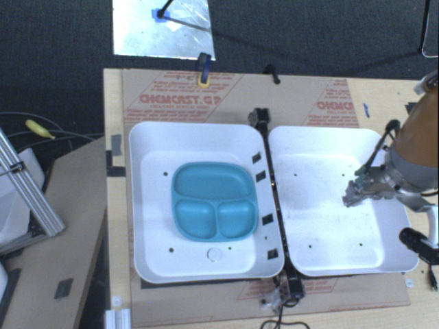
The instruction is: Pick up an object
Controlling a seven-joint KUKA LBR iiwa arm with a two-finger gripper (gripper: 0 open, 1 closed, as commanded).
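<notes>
Blue tray (pixel 213 201), long axis L-R.

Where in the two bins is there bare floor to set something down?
The right bin is bare left of the tool and along its front wall. The left bin is crowded: the blue tray fills its middle, leaving strips by the walls.

Dark carpet floor (pixel 55 46) surrounds the cardboard-topped bench (pixel 226 94).

Blue plastic divided plate (pixel 214 201): rounded-rectangle form, three compartments, one wide at far side, two smaller at near side. Lies flat, upright, in middle of left white bin (pixel 147 149), apart from walls.
</notes>
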